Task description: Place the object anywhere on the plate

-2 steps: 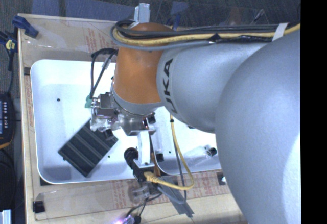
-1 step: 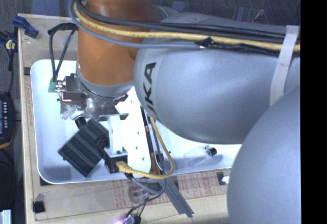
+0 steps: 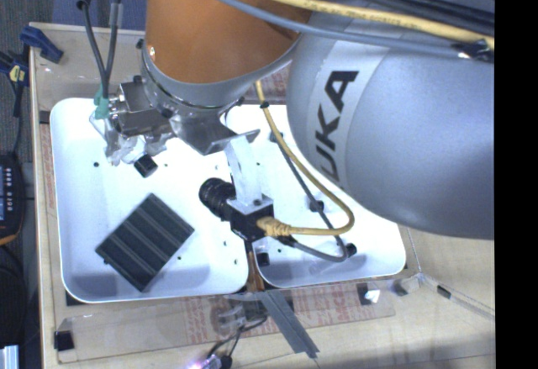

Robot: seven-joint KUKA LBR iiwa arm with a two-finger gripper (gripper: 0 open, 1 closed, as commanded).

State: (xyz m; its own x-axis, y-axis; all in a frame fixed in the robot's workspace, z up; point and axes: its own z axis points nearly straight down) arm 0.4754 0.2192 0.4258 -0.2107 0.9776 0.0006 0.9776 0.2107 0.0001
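Observation:
A dark grey ribbed square plate [image 3: 145, 241] lies flat in the near part of the left white bin [image 3: 67, 191]. My gripper [image 3: 134, 144] hangs over the far part of that bin, up and slightly left of the plate and apart from it. A small pale, partly clear piece [image 3: 124, 150] shows at the gripper's tip; I cannot tell whether it is a held object or part of the gripper. The arm's orange band and grey body cover much of the upper view and hide most of the right bin.
The right white bin [image 3: 370, 262] shows just its near edge below the arm. A black camera unit [image 3: 220, 195] with a yellow cable [image 3: 311, 229] hangs off the wrist over the wall between the bins. Dark cables [image 3: 101, 39] run behind the left bin.

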